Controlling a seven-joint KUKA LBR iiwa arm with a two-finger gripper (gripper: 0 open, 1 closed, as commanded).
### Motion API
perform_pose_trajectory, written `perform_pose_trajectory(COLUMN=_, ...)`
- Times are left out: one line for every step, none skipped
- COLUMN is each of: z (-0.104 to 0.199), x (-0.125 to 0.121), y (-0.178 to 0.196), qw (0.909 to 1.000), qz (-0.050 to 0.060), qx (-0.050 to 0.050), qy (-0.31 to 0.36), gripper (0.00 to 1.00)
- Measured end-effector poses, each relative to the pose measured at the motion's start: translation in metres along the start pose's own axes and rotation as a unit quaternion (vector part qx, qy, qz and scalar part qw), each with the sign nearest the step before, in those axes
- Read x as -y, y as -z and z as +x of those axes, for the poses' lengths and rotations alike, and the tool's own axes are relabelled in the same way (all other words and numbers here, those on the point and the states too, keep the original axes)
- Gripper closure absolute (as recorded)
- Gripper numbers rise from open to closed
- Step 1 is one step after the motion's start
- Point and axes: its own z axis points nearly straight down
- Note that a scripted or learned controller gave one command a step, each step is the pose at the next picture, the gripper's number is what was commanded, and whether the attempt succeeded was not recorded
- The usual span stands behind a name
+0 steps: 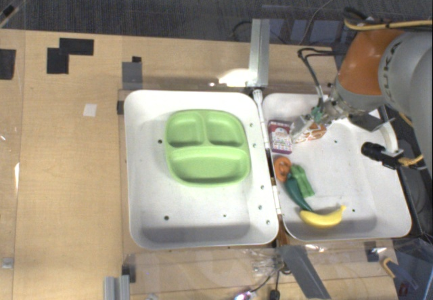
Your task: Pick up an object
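Note:
My gripper [320,116] hangs low over the back of the right bin [365,190], its tip right at a small white and orange packet [312,132]. Whether it touches the packet is unclear. A maroon box [279,137] lies against the bin's left wall. In front of the box sit a small orange-red piece [282,167] and a green vegetable-like toy [298,187]. A yellow banana [323,217] lies near the front wall.
The left bin [145,210] holds a green divided plate [206,145]. A black part [379,152] juts over the right bin's right side. The grey arm with its orange band [362,61] fills the upper right, with cables trailing behind it.

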Motion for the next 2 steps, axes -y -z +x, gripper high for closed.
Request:
perform_pose_trajectory(z=-0.033, x=0.01, y=0.017, qw=0.9996, qz=0.017, qx=-0.014, qy=-0.016, gripper=0.0)
perform_pose_trajectory(z=0.01, x=0.03, y=0.016, qw=0.9995, qz=0.01, qx=-0.009, qy=0.03, gripper=0.0)
